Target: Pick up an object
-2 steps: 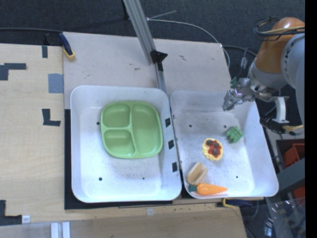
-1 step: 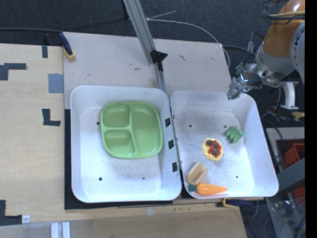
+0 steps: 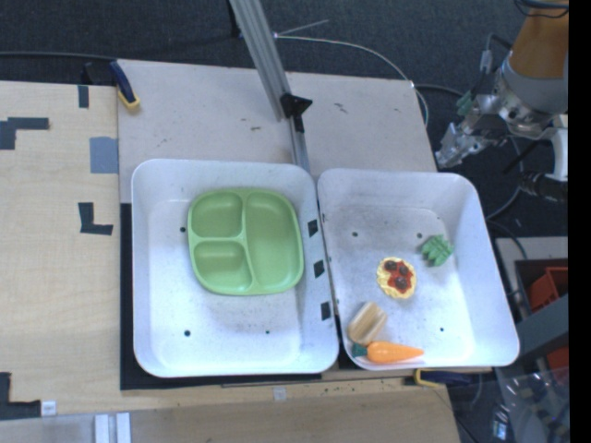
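The right bin (image 3: 462,192) holds several toy foods. A small green leafy piece (image 3: 436,249) lies toward its right side. A round pizza-like piece (image 3: 397,278) with red topping sits near the middle. A tan bun (image 3: 367,321) and an orange carrot (image 3: 395,352) lie at the near edge. My gripper (image 3: 455,144) hangs off the grey wrist at the upper right, beyond the right bin's far right corner and well away from every item. Nothing is seen in it.
A green divided plate (image 3: 246,241) lies in the left bin (image 3: 148,275). A slanted metal post (image 3: 266,44) rises behind the bins and meets the divider between them. Cables trail by the arm at the right.
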